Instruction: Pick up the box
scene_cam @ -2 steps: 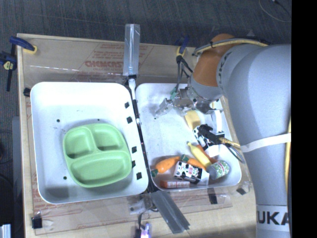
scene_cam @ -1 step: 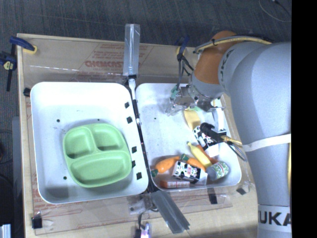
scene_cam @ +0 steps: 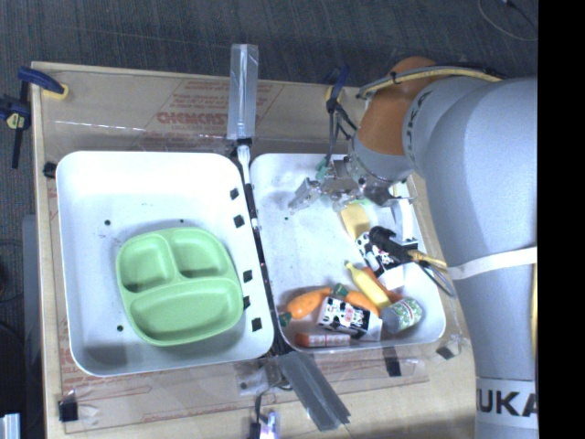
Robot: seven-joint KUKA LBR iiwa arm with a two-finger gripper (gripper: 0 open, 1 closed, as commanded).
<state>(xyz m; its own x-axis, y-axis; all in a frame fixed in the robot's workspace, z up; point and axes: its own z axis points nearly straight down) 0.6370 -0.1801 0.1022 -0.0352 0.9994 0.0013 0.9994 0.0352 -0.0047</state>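
A small box (scene_cam: 345,316) with a black-and-white cow print lies on its side near the front wall of the right bin (scene_cam: 279,245). It sits between an orange carrot (scene_cam: 306,302) and a green-topped can (scene_cam: 402,314). A second cow-print item (scene_cam: 377,250) lies further back by the right wall. My gripper (scene_cam: 318,188) hangs low over the far part of the right bin, well behind the box and apart from it. Nothing shows in its grasp.
A yellow block (scene_cam: 356,218) lies just right of the gripper, and a yellow banana-like piece (scene_cam: 367,286) lies beside the box. A thin reddish stick (scene_cam: 320,339) rests against the front wall. The left bin (scene_cam: 82,199) holds a green divided plate (scene_cam: 180,284).
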